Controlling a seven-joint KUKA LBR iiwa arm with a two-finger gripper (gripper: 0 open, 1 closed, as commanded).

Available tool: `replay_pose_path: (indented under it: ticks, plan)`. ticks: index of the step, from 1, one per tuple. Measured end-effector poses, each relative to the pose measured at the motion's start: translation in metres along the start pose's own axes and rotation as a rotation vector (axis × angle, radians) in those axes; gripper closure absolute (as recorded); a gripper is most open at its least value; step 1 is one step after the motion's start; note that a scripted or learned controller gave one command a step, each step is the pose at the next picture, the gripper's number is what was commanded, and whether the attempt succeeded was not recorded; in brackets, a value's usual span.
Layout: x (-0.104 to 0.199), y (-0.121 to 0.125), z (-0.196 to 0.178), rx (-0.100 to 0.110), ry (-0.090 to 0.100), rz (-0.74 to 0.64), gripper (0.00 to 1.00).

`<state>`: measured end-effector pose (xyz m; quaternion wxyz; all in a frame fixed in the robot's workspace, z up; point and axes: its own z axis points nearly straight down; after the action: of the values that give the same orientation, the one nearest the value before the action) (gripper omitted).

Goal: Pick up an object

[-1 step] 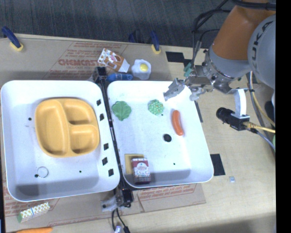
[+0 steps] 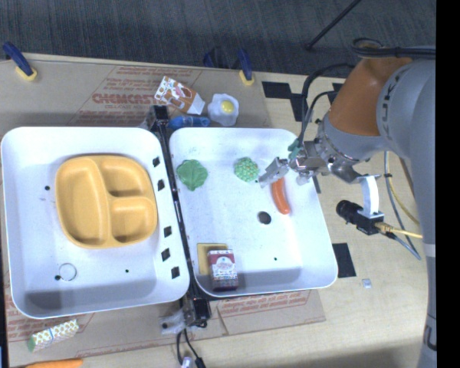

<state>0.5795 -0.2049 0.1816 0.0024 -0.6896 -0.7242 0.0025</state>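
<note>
Over the right bin's [image 2: 322, 259] right edge my gripper [image 2: 274, 172] hangs low, its tip just above the top end of the carrot [image 2: 280, 196]. Nothing sits between its parts that I can make out, and from this slant I cannot tell whether it is released or clenched.

That carrot lies near the bin's right edge, slanted, with a small dark spot [image 2: 264, 218] on the floor just beside its lower end. Further along the bin's far edge sit two green pieces: a knobbly green ball [image 2: 246, 169] close to my tool, and a lettuce leaf [image 2: 192, 173] by the left wall. A small box [image 2: 223, 267] rests against the near edge. The left bin [image 2: 15, 282] carries a yellow tray [image 2: 107, 199].

I judge the pick as hardly begun: I am placed over a candidate, but nothing is lifted. Left to do is the descent, the grasp, and raising the carrot off the bin floor.
</note>
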Motion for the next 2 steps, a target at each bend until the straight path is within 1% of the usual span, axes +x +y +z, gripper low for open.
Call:
replay_pose_path:
  ticks: [1, 2]
  plan:
    - [-0.005, -0.016, 0.09, -0.004, 0.001, -0.422, 0.0]
    - [-0.006, 0.078, 0.089, -0.006, -0.002, -0.368, 0.0]
